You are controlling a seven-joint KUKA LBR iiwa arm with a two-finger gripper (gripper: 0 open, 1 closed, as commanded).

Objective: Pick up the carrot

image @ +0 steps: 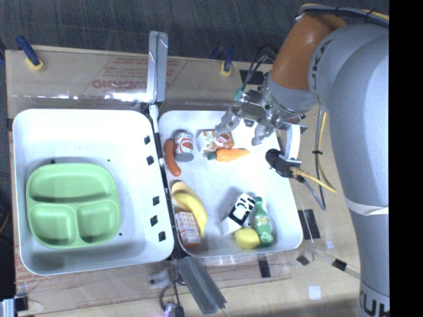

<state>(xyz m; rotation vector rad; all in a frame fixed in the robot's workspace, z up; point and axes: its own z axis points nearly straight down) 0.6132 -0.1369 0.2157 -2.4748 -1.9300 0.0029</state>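
A dark grey carpeted floor [132, 5] fills the top of the view beyond the bench. The bench top [86, 71] is pale brown board with faint red print under a clear sheet, held by a blue clamp [30, 53] at the far left and another blue clamp [228, 63] farther right. A grey metal bar [157, 68] stands between the bins. Black tape marks [308, 224] dot the bench's right side. Light is even and bright.

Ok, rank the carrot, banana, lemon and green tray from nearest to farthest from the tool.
1. Carrot, just below the tool.
2. Banana, right bin's left side.
3. Lemon, right bin's near edge.
4. Green tray, left bin.
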